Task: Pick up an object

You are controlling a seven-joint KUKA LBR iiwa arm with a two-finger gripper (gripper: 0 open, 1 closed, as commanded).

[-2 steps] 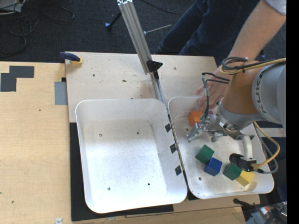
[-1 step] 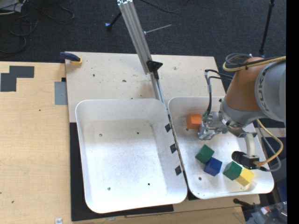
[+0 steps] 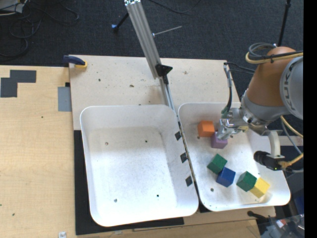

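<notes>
Six blocks in right bin point(image 3: 277, 200). We see gripper point(image 3: 224, 133) down over purple block point(image 3: 219, 142) toward far edge, orange block point(image 3: 206, 129) just beside. We cannot tell gripper's state; contact perhaps made. Risk: finger catches orange neighbour, purple block slips aside.

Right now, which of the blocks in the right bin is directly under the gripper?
The purple block. The gripper sits right over it, beside the orange block; the green, blue and yellow blocks lie farther down the bin.
</notes>
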